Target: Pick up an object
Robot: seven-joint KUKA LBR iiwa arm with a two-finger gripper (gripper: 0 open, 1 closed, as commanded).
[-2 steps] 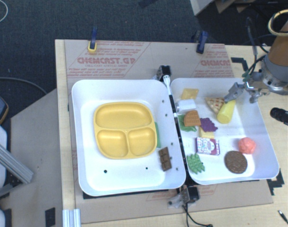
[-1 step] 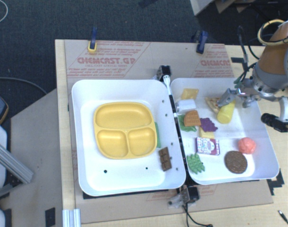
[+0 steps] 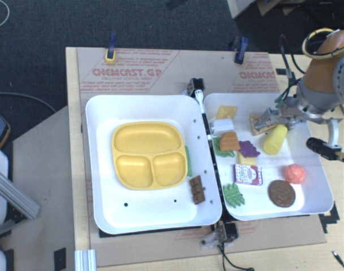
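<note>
My gripper (image 3: 267, 119) hangs low over the far part of the right bin (image 3: 324, 193), reaching in from the right. Its tip sits right at a small tan-and-yellow piece (image 3: 260, 129), partly hidden beneath it. Just in front lies a yellow cylinder (image 3: 275, 139). Further left in that bin are a yellow wedge (image 3: 226, 112), a white block (image 3: 221, 126), a brown toast piece (image 3: 229, 141) and purple grapes (image 3: 249, 149). Nearer the front lie a pink-purple carton (image 3: 248, 174), a pink ball (image 3: 295, 173), a brown cookie (image 3: 281, 193) and a green leafy piece (image 3: 233, 195).
The left bin (image 3: 98, 168) holds a yellow divided plate (image 3: 149, 154), with a brown chocolate bar (image 3: 196, 189) by its right wall. The bins' walls meet in a ridge (image 3: 207, 145) between them. Blue clamps (image 3: 240, 49) stand at the bench's far edge.
</note>
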